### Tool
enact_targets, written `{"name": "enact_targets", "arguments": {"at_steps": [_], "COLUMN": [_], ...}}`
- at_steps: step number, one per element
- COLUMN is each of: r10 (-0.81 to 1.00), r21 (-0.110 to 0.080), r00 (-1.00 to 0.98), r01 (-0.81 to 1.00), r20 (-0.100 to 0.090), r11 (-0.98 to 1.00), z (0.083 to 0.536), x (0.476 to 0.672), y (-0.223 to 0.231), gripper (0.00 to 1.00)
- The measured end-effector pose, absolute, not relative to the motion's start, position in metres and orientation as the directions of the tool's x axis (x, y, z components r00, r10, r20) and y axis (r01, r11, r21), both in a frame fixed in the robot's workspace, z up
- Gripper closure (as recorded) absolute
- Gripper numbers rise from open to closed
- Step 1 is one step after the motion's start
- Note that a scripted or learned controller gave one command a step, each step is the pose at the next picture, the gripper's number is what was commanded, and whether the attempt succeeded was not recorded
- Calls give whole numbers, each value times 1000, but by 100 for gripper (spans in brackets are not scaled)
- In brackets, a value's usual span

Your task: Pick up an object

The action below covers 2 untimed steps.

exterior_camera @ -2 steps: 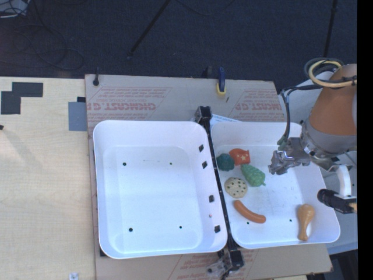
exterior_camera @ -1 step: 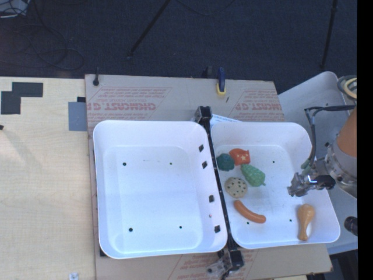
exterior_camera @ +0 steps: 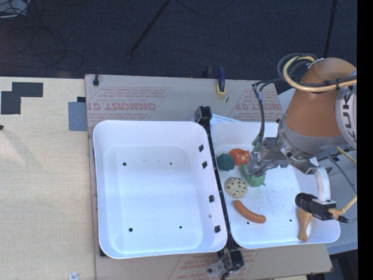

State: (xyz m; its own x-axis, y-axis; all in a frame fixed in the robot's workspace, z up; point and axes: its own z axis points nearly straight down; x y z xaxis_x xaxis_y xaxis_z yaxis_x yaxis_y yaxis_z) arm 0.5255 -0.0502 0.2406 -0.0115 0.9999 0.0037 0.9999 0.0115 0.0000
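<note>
**Tool low over green piece, grasp unconfirmed**

Arm reaches in from the right, with the tool down in the right bin, its tip at or just above a light green piece. Tool state: cannot tell. The tip is dark and overlaps the piece, so spread or pressed together is not readable. Nothing is seen pinched.

Green piece sits on the bin floor, mid-bin, partly hidden under the tool. Near it:
- red piece, up-left
- dark green piece, further left by the divider wall
- speckled round disc, below-left
- sausage, nearer the front edge and apart from the rest

Left bin sits alongside on the worktop.

Risks, judged from here:
- 4 items cluster close around the tool, so a closing move may catch the red piece or disc too, or nudge them away.
- Green piece looks small and lumpy. An off-centre pinch would likely squeeze it out sideways.
- If the tool is too high, it closes on air. If too low, it jams on the bin floor.
- A lift could drop the piece if only an edge is caught.

Pick looks not yet done: the piece is on the floor, not lifted.
</note>
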Motion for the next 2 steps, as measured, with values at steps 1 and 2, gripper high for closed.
{"name": "enact_targets", "arguments": {"at_steps": [1,2], "r10": [1000,1000], "r21": [-4,-2], "r00": [1,-7], "r01": [1000,1000], "r20": [1,2], "r11": [-1,7], "z": [274,273], "x": [474,510], "y": [-74,-8], "gripper": [100,100]}}
